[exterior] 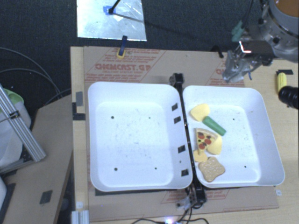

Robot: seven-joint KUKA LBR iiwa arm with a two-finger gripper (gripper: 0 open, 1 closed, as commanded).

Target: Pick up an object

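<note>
My gripper point(232, 73) hangs above the far rim of the right bin point(261, 125), near its back edge, with nothing seen between its fingers. In that bin, along its left side, lie a yellow rounded piece point(200, 111), a green cylinder point(214, 125), a pizza slice toy point(204, 139), a second yellow piece point(215, 146) and a tan cookie-shaped piece point(212, 169). The objects sit well below and to the left of the gripper in the view.
The left bin point(135, 134) lies beside the right one, joined by a black divider with clips point(183, 125). A shiny metal sheet point(111, 13) lies beyond the bench. A metal frame point(18, 125) stands at the left.
</note>
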